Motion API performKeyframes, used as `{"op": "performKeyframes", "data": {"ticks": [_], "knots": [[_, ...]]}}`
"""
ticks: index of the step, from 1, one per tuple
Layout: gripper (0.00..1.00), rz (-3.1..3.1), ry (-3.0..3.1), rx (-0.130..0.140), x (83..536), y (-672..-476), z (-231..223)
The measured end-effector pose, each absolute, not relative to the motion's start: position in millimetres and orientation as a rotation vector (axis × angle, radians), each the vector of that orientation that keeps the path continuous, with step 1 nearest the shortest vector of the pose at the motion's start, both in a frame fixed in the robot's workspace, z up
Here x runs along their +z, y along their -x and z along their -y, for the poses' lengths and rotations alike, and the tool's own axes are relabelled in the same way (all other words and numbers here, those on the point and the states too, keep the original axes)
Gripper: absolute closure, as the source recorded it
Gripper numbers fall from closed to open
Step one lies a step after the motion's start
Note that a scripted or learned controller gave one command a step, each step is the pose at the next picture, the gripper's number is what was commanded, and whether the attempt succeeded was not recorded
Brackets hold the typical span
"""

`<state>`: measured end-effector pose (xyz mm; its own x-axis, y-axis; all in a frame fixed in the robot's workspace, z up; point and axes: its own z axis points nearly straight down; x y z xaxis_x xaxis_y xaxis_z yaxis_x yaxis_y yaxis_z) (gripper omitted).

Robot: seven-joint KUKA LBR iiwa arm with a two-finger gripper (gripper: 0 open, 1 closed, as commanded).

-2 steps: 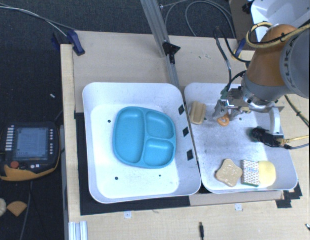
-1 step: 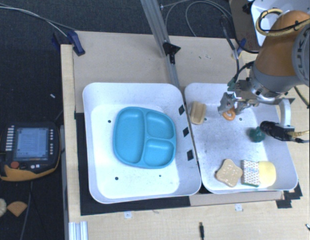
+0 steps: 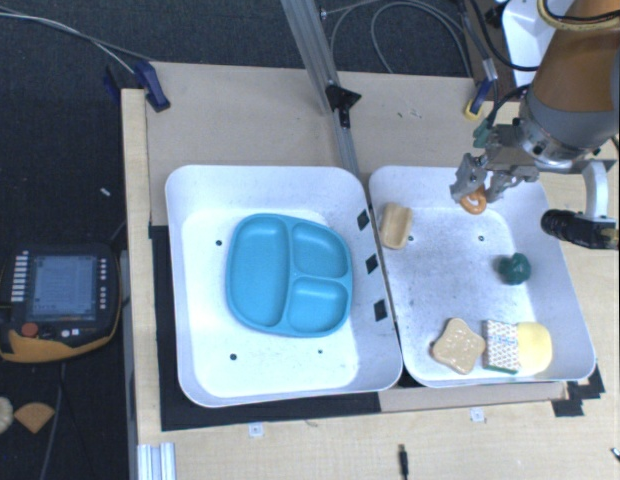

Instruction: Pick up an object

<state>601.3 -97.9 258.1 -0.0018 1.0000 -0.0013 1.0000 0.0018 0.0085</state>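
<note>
Orange ring (image 3: 474,204), small, sits pinched in the claw (image 3: 476,196) above the right bin's (image 3: 430,368) far edge, so lifting straight and slowly, without swinging, should keep that thin grip secure.

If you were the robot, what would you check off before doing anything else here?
1. Something caught: a small orange piece sits at the gripper tips; whether it is truly pinched, cannot tell.
2. Piece lifted off the right bin: cannot tell from this slanted view.
3. Space near the gripper: ok, the tan block and green ball lie apart from it.
4. Other items settled: ok, the cracker, patterned pack and yellow round rest at the bin's front.
5. Left bin: ok, the blue plate lies flat in it.
</note>
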Motion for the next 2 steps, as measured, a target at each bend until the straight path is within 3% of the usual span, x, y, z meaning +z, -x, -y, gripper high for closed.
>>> {"op": "performKeyframes", "data": {"ticks": [2], "knots": [[1.00, -2.228, -2.214, 0.004, 257.5, -619.0, 4.8]]}}
